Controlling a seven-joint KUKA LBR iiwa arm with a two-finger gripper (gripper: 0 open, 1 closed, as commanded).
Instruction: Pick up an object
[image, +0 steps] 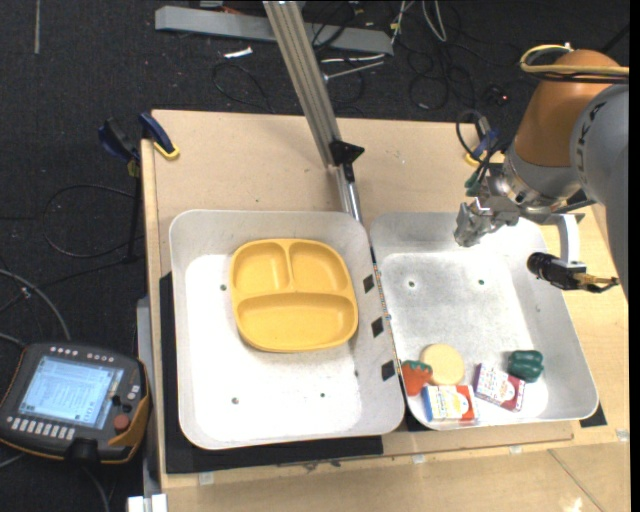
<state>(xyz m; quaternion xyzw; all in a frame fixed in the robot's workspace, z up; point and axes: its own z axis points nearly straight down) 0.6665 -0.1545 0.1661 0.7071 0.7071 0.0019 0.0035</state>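
White bins, two of them on the tabletop (250, 165): the left bin (200, 400) has one yellow divided plate (294, 294), and the right bin (480, 300) has five small things along its near edge, a round tan piece (443, 362), a green one (525, 364), a red one (416, 374) and two little cartons (448, 402) (498, 386). Arm's jaws (470, 226) hang over the right bin's far edge, well apart from all that. Can't tell if they're spread or closed, but nothing's in them.

A robotics lab: teach pendant (68, 398) on dark carpet; loose cables (420, 60) behind a plywood bench (250, 160).
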